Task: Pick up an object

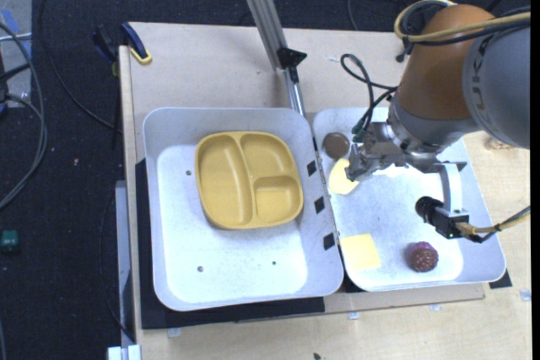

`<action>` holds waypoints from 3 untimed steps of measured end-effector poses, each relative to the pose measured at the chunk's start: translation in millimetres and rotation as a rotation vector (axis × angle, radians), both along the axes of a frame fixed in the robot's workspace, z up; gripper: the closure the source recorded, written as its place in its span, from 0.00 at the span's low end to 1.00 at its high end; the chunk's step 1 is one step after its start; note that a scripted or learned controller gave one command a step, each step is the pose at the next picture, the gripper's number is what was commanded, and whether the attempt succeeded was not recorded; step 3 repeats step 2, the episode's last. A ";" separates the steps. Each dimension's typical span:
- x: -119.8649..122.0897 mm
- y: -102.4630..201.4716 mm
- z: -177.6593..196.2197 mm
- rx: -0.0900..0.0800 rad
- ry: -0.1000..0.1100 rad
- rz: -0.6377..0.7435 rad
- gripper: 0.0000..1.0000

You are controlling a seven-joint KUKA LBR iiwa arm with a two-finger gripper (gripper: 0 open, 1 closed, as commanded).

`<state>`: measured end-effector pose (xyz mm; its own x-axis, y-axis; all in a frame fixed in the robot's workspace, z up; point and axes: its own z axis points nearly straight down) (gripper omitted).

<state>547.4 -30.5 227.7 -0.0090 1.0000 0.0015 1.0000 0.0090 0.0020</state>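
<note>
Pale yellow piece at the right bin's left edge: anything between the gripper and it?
Nothing visible. The gripper hangs directly over the pale yellow piece, with no other object between them. The brown round object lies just behind it; the yellow square and dark red ball lie well clear.

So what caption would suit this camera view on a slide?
Arm's gripper low over a pale yellow piece in the right bin; a yellow divided plate sits in the left bin.
</note>
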 end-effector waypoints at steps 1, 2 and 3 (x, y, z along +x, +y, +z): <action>9.3 49.7 10.2 0.000 0.000 0.000 1.00; 11.9 104.3 16.3 0.000 0.000 0.000 1.00; 11.9 104.3 16.3 0.000 0.000 0.000 1.00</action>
